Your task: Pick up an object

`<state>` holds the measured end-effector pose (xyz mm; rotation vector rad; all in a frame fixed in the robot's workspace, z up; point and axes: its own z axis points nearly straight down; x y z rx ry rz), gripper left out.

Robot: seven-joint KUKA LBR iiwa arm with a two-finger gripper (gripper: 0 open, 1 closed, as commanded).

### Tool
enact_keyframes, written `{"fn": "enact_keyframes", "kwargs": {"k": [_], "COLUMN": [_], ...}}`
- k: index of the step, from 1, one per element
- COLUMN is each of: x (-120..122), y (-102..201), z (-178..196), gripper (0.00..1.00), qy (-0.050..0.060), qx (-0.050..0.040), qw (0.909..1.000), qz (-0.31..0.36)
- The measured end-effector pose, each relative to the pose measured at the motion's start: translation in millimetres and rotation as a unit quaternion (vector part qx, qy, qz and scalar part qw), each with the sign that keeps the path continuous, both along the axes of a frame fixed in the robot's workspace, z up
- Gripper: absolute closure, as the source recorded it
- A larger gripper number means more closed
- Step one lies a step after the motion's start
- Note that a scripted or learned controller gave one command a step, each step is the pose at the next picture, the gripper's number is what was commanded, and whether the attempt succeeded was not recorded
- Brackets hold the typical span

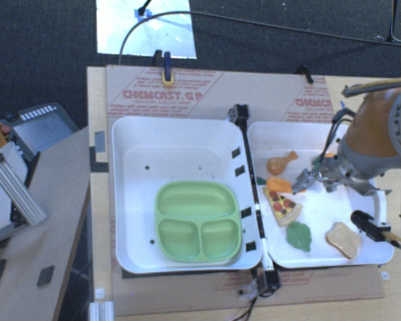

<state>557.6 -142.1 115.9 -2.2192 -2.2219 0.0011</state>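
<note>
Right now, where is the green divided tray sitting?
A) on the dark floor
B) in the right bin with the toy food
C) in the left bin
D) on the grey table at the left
C: the green divided tray lies inside the left bin, apart from the toy food.

This is a robotics lab: two white bins [180, 129] sit on a cardboard-covered surface [207, 89] over dark carpet [40, 39], with loose cables [267, 24], a teach pendant [43, 129] and aluminium framing [13, 186] nearby.
</note>
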Motion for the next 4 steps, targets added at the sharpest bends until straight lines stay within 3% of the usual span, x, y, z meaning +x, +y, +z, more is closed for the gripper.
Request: {"fn": "enact_keyframes", "kwargs": {"k": [1, 2, 4], "x": [0.8, 1.7, -0.7], "y": [0.1, -0.1, 4.1], "z": [-32.2, -20.3, 67.7], "gripper": [0.0, 1.0, 1.0], "qy": [-0.001, -0.003, -0.003], "qx": [-0.0005, -0.001, -0.0008], "qw": [1.0, 1.0, 1.0], "qz": [0.0, 0.0, 0.001]}}
